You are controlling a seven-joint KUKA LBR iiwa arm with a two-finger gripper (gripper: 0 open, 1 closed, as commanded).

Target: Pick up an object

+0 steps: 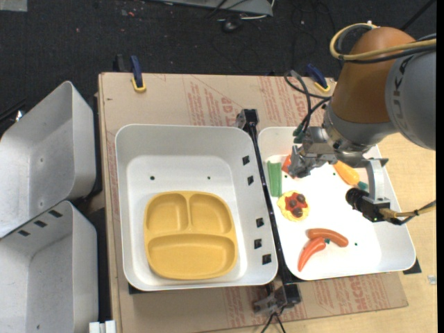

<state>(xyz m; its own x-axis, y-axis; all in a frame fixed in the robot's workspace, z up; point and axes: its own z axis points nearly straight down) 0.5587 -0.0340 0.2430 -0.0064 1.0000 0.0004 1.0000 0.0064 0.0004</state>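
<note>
Bench (187, 96) board carries two shallow white bins side by side, clamped at the far edge so nothing slides while the arm works. The arm (388, 75) reaches in from the right, its orange band bulging above the wrist, bent down over the far part of the right bin (399, 255).

The left bin (132, 151) holds a yellow divided tray (189, 234), lying flat near its front, well apart from the arm and too broad for an easy pinch.

The right bin holds the smaller things, and one of them is likely the target. An orange sausage-shaped toy (326, 236) lies near the front with a red pepper-like piece (309, 253) just beside it, touching or nearly so. A small yellow disc with dark berries (294, 205) sits in the middle. A green stick (275, 177) lies along the left wall, awkward to grasp because the wall crowds it. An orange piece (345, 172) lies partly under the wrist.

The end effector (302, 164) hangs low over the bin's far left corner, beside the green stick and just above the disc. Whether it is open or closed I cannot tell; cables and its dark body hide that, and nothing can be made out in its grip.
</note>
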